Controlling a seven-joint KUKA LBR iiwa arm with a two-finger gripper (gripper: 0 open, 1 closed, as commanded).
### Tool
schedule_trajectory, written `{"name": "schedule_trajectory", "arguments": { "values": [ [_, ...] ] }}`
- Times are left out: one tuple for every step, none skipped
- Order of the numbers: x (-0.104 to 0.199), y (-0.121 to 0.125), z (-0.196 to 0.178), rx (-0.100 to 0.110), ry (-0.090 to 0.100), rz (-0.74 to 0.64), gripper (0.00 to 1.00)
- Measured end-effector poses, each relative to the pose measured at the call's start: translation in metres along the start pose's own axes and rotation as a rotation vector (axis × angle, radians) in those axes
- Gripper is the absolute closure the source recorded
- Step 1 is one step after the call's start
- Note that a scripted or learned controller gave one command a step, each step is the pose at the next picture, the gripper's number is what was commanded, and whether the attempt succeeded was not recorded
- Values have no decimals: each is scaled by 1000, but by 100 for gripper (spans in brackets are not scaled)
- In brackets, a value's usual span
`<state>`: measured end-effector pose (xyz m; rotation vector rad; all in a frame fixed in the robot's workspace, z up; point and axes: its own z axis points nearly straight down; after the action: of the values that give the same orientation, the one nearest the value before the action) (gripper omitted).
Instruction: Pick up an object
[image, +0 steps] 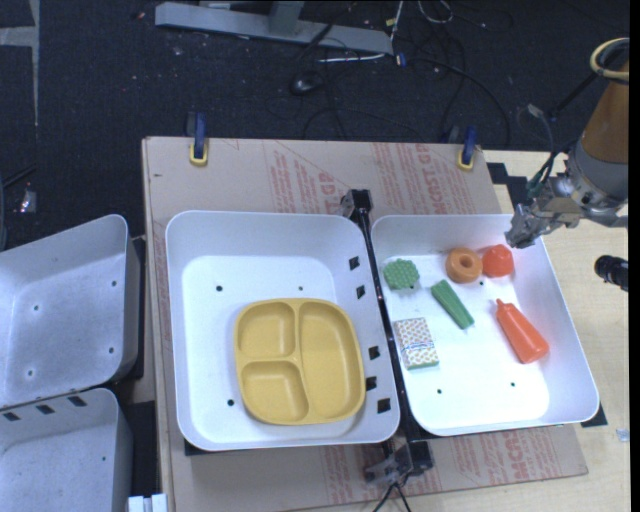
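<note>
While hovering above far right corner of right shallow white plastic bin (570, 385), grey two-finger gripper (522, 232) too small and blurred to tell jaw opening; nothing seen held. Closest candidates: red rounded toy (498, 262) just below fingertips, touching orange ring-shaped toy (463, 265). Also in bin: orange bottle-shaped toy (521, 331), dark green stick (452, 304), green knobbly piece (401, 273), small patterned packet (416, 343). Risks: bin wall blocking descent; ring nudged during grasp; round toy slipping out. Red lettering on cardboard base (300, 180), unreadable.
</note>
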<state>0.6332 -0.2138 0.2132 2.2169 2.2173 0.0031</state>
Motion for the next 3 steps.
{"name": "schedule_trajectory", "arguments": {
  "values": [
    [0,1,-2,3,1,-2,100],
    [47,-18,-5,7,3,-5,100],
    [109,-28,-5,8,4,-6,100]
  ]
}}
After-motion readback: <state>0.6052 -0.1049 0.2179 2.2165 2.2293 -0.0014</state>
